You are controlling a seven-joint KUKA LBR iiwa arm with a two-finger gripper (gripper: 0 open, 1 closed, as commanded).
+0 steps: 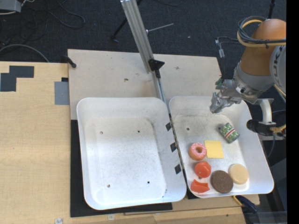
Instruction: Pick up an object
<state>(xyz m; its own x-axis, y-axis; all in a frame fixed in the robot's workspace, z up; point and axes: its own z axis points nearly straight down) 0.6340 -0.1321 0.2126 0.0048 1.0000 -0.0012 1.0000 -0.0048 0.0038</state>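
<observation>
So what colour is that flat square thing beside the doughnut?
The square is yellow, seen clearly in the camera view.

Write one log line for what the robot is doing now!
gripper: above right bin, far end | holding: nothing seen | nearest: green can | left bin: no toys

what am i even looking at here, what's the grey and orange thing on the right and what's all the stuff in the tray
That grey and orange thing is a robot arm, reaching in from the right. Its gripper, a two-finger claw, hangs over the far part of the right bin. I cannot see anything between its fingers.

The picture comes from one fixed camera above the bench, looking down at a slant.

Two shallow white bins sit side by side. The right one holds toy food: a pink donut, a yellow cheese square, a red tomato, a red wedge, a brown round patty, a pale round bun and a small green can lying on its side. The left bin shows just its speckled white floor.
</observation>
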